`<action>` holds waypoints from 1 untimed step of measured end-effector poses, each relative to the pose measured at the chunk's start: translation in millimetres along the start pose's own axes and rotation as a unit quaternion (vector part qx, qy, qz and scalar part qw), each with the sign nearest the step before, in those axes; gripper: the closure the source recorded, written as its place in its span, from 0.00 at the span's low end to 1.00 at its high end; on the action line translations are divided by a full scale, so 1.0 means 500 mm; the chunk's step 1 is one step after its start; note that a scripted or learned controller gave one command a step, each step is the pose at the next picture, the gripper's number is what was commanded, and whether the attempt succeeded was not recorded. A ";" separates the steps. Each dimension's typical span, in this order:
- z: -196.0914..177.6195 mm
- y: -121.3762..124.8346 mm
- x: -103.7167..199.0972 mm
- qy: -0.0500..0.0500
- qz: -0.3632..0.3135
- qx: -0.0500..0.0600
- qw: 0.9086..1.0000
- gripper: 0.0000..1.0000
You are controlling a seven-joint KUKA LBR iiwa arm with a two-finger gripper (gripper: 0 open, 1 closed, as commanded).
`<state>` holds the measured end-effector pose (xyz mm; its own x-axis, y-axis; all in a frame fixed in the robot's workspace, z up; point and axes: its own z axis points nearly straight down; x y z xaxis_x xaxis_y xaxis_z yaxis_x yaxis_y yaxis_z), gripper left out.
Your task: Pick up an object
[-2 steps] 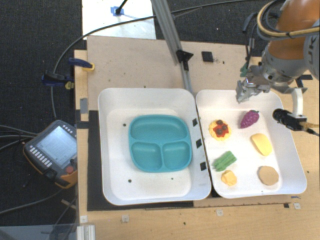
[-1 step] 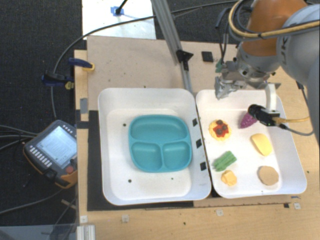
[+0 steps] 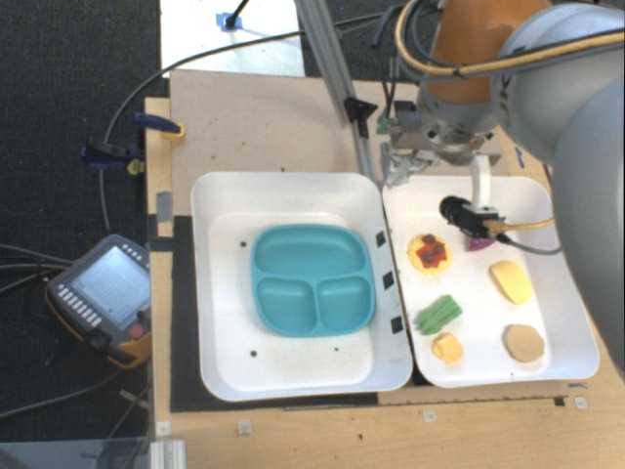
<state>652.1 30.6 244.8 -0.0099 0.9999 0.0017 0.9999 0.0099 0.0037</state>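
A small round toy pizza lies in the right bin, with nothing gripping it. Just to its right in the view a purple piece peeks out, and further right lies a yellow wedge. Nearer the camera than the pizza lie a green piece, a small yellow block and a tan disc. The gripper hangs beyond the pizza; I cannot tell whether it is apart or together. Left of the pizza, a teal divided plate sits in the left bin.

No legible text anywhere; pendant screen too blurred to read.
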 end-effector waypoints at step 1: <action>0.008 0.001 0.127 0.000 0.000 0.000 1.000 1.00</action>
